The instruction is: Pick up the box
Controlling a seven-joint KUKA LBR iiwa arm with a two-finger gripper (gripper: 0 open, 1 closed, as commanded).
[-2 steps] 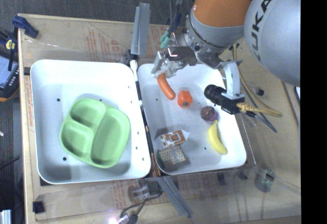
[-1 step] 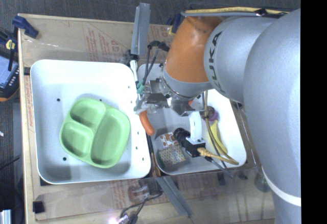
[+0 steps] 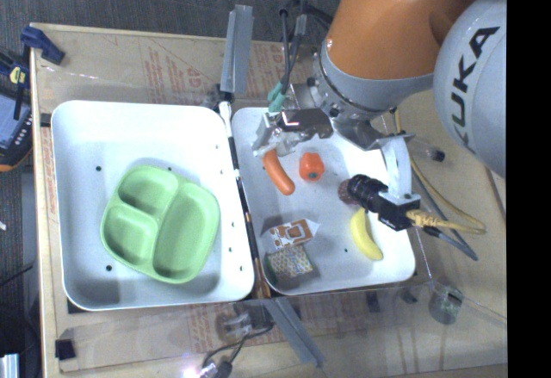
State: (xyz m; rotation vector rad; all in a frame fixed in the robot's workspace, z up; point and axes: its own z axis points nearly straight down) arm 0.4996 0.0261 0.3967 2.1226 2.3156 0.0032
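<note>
**Reaching for the box**

My gripper [image 3: 288,128] hangs over the right bin's [image 3: 396,275] far edge; I cannot tell its state. The box [image 3: 290,234] lies near the bin's front-left corner, touching a patterned packet [image 3: 289,263]. I should cross above the carrot [image 3: 278,172] and descend squarely. A banana [image 3: 366,235] lies well right; a green tray [image 3: 160,224] fills the left bin [image 3: 77,122].

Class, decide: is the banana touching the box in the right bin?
Apart. The camera view shows bare white bin floor between the banana and the box.
</note>
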